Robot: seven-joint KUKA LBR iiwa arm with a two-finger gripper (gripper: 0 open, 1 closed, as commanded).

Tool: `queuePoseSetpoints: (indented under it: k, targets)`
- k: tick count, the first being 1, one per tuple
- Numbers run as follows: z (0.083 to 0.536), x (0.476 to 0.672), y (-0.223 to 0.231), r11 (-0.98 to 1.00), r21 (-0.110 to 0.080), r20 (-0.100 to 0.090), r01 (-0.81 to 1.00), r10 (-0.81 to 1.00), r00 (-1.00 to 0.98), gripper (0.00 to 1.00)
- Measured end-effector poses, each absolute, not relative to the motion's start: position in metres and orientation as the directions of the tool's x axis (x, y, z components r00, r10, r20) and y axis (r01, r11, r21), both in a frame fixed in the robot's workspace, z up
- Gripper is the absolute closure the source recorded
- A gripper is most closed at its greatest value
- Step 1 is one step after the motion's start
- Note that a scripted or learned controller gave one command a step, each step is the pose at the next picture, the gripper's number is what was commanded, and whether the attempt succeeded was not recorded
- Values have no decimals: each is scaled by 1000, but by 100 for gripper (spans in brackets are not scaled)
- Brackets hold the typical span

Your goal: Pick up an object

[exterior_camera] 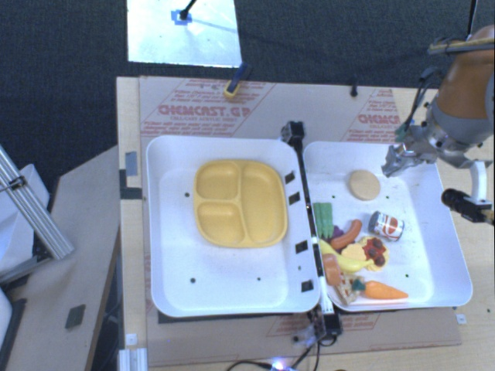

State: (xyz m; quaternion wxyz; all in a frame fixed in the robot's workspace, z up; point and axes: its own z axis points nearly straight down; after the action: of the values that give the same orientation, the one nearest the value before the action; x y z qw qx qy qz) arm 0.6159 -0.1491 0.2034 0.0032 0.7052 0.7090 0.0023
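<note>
My gripper (396,163) hangs over the far right part of the right bin (448,230), just right of and slightly beyond a round tan cookie (363,185). Nothing shows between its fingers. Nearer the front lie a small red and white can (386,226), a sausage (347,233), a green piece (322,219), a banana (352,258), dark red grapes (375,247) and a carrot (384,291).
The left bin (170,284) holds a yellow divided plate (239,202). A black-clipped ridge (303,207) separates the two bins. A small cluster of toy food (340,280) crowds the right bin's front left corner. The arm's grey body (464,122) stands over the right bin's far right corner.
</note>
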Motion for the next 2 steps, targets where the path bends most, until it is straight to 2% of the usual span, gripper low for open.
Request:
queuePoseSetpoints:
  k: [1,2]
  targets:
    - [226,617,-149,5,5,-1,1000,1000,-5,100]
    - [230,641,-101,10,5,1,1000,1000,-10,100]
